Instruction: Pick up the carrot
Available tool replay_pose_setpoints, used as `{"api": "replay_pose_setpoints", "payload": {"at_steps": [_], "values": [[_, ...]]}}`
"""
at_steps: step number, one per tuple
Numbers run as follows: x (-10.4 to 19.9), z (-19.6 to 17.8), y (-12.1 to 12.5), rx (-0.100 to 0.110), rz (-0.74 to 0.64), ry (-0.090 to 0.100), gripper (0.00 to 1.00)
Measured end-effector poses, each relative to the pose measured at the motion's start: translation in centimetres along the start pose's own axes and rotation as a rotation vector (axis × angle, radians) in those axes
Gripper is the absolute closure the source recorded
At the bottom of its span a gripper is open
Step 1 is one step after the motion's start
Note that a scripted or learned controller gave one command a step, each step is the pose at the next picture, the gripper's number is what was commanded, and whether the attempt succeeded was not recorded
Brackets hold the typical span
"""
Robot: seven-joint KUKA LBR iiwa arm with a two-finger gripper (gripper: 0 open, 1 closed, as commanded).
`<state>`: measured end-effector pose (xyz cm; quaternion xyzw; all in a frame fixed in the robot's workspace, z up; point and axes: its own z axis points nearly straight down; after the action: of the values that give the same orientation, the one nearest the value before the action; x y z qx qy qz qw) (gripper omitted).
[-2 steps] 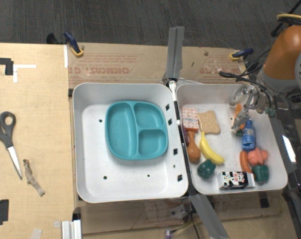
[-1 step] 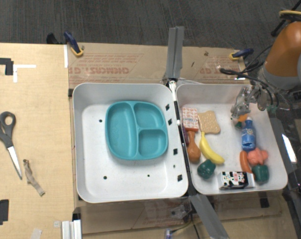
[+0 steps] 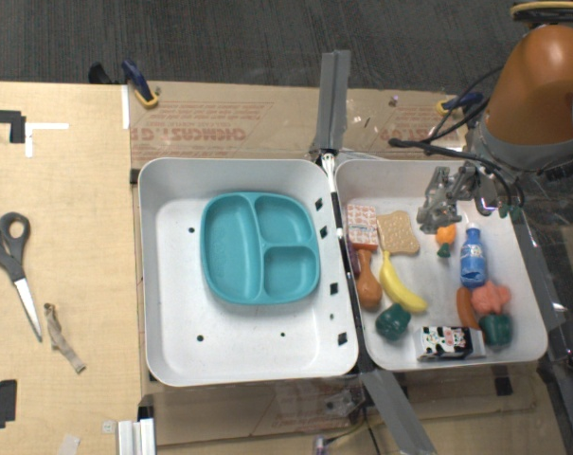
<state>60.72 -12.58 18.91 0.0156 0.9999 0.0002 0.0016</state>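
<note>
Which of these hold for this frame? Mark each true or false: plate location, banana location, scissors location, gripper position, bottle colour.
1. The teal divided plate lies in the left bin. True.
2. The banana lies in the left bin. False: it lies in the right bin, beside the cracker.
3. The scissors lie on the bench left of both bins. True.
4. The gripper is over the left bin. False: it is over the back of the right bin, right above the small orange carrot.
5. The bottle in the right bin is red. False: it is blue with a white cap.
</note>
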Motion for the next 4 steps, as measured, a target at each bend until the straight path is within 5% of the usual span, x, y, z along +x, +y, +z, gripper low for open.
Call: {"api": "replay_pose_setpoints", "payload": {"at_steps": [1, 2, 3, 4], "values": [[10.0, -3.0, -1.0, 0.001, 0.273, 0.001, 1.00], [10.0, -3.0, -1.0, 0.001, 0.273, 0.002, 0.00], [-1.0, -3.0, -5.6, 0.002, 0.331, -0.001, 0.00], [-3.8, 4.9, -6.6, 0.002, 0.395, 0.000, 0.00]]}}
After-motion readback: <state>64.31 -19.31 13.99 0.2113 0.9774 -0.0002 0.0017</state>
